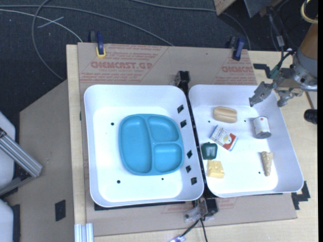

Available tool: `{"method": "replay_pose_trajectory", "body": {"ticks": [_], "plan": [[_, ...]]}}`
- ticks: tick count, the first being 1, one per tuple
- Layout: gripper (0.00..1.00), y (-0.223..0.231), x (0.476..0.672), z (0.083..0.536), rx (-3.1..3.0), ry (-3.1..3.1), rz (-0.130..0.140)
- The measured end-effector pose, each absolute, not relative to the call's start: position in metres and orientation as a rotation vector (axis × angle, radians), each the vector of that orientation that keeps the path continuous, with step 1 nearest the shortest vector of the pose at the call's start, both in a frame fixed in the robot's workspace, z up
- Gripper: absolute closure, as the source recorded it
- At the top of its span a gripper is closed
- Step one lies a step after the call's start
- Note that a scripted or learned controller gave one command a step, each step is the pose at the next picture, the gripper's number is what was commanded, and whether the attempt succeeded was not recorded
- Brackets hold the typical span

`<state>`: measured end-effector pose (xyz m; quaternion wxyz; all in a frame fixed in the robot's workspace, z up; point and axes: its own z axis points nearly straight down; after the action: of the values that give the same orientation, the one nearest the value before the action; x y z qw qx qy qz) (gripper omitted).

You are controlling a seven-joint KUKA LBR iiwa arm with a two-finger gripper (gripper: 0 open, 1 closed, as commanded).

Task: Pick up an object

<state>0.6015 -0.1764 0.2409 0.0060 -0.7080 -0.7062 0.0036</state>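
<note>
The arm is reaching in from the right, and its gripper point(270, 94) is hanging over the upper right corner of the right bin point(287, 183). Two grey fingers point(258, 96) are showing, spread apart from each other, and nothing is sitting between them. So the claw is open and is holding no object.

The objects are lying in the right bin, all of them apart from the gripper. A tan bun point(225, 115) is resting near the top of the bin, to the left of the fingers. A small can point(261, 127) is lying on its side just below the gripper. A packet point(223, 137) with white, blue and red print is lying near the middle. Just below it, a dark green block point(209, 150) is sitting close to the left wall of the bin, and a yellow wedge point(216, 169) is lying right under the block. A cone point(266, 163) of pale brown colour is lying near the right wall, pointing downward.

In the left bin point(96, 135), a blue tray point(150, 143) with three compartments is lying in the middle. Black clips point(185, 135) are joining the two bins along the seam between them.
</note>
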Motion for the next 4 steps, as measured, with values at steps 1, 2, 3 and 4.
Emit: {"method": "replay_pose_trajectory", "body": {"ticks": [1,2,3,4], "plan": [[0.0,-0.176,0.604,0.248,-2.22,-2.222,0.0],[0.0,-0.17,0.607,0.186,-2.215,-2.218,0.005],[0.0,-0.162,0.613,0.135,-2.216,-2.22,0.003],[0.0,-0.161,0.612,0.082,-2.216,-2.217,0.004]]}}
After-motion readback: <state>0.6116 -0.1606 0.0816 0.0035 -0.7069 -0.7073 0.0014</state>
